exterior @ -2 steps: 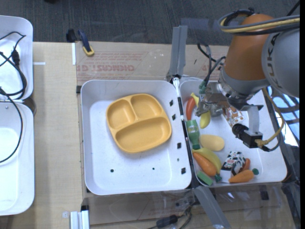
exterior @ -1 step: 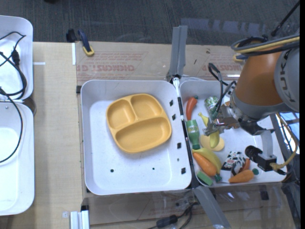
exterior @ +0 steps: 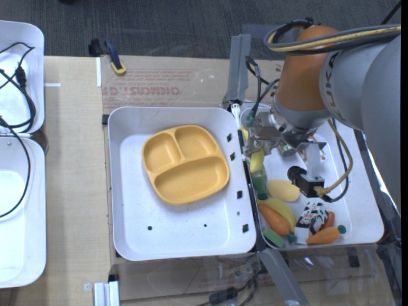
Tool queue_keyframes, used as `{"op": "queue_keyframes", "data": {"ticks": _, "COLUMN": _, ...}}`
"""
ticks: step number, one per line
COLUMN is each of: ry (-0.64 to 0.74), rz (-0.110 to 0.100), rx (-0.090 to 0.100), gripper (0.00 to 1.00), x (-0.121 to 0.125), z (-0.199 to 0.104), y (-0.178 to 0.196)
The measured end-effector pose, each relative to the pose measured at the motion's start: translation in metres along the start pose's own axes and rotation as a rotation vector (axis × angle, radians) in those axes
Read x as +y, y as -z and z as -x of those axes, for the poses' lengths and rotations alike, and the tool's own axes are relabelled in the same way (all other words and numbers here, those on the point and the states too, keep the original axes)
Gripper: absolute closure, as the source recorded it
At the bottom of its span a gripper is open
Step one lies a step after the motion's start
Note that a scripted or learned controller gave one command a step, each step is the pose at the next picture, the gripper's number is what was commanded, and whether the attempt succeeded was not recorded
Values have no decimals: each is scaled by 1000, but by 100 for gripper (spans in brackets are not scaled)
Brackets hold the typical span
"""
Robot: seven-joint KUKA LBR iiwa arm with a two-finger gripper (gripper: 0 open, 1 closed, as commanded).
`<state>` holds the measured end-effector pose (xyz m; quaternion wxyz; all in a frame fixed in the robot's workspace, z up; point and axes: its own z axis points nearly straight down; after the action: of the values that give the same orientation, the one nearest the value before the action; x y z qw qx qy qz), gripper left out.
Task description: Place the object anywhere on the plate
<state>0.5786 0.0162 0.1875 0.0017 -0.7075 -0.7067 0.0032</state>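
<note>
End effector (exterior: pixel 266 140) low over right bin (exterior: pixel 363 190), near its left wall; grip state hidden, cannot tell. Toy food heaped at 6 o'clock: pale yellow piece (exterior: pixel 284 190), carrot (exterior: pixel 324 235), rest jumbled, indistinct. Yellow three-compartment plate (exterior: pixel 185 164) at 9 o'clock, in left bin (exterior: pixel 127 228).

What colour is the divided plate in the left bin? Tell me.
Yellow-orange plate, clearest in the camera view.
</note>
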Motion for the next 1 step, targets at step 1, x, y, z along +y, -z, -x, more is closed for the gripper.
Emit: {"op": "queue_keyframes", "data": {"ticks": 1, "ry": 276, "rz": 1, "rx": 0, "gripper": 100, "x": -51, "z": 6, "y": 48}}
